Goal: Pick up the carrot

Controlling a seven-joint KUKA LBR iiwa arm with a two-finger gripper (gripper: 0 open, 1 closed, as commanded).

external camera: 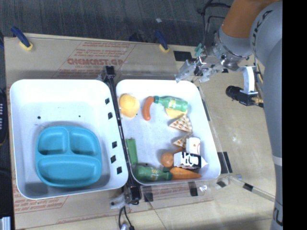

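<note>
The carrot [185, 174] is an orange tapered piece lying flat along the near wall of the right bin [158, 87], at its near right corner. A white carton [191, 155] rests just behind it and a dark green bottle [151, 173] lies at its left end. My gripper [193, 74] hangs over the bin's far right corner, well away from the carrot. Its fingers are spread and nothing is between them.
The right bin also holds a yellow fruit [128, 105], a red-orange sausage [147, 108], a light green bottle [171, 102], two pizza slices [181, 124], a small orange ball [166, 159] and a green stick [131, 150]. A blue divided plate [69, 155] lies in the left bin [29, 95].
</note>
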